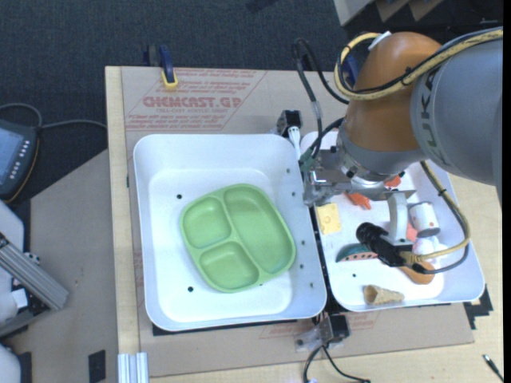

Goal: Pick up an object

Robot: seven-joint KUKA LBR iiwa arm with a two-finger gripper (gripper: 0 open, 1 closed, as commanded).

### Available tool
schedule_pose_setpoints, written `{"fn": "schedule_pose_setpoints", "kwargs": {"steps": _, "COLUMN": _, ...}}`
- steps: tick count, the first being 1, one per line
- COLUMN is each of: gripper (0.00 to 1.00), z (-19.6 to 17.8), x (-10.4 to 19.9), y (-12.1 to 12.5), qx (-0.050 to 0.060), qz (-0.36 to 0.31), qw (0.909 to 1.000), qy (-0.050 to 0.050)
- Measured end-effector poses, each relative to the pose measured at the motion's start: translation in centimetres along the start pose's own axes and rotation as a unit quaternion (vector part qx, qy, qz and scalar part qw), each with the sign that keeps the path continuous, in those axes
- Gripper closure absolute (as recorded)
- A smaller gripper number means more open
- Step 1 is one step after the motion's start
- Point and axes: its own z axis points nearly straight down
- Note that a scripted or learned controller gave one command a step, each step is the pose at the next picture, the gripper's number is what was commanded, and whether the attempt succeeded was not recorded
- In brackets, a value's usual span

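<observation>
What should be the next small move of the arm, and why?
Probably lower straight down toward the yellow block. The arm's wrist hangs over the right bin near its left wall, the block lies just below it, and nothing visibly sits held yet.

In front of you the counter is a tan board with red lettering printed across its far part. Two shallow white bins sit directly on it, side by side and touching along their inner edges. The left bin takes up the middle of the board, and the right bin reaches toward the board's right side. At the far left corner you can see a blue and yellow clamp gripping the board's edge. Black cables trail over the far edge near the bins' junction.
</observation>
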Motion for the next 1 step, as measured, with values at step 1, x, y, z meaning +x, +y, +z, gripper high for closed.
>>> {"fn": "schedule_pose_setpoints", "kwargs": {"steps": 1, "gripper": 1.0, "z": -0.96, "x": -0.13, "y": -0.41, "qx": -0.001, "qz": 0.003, "qw": 1.0, "qy": -0.001}}
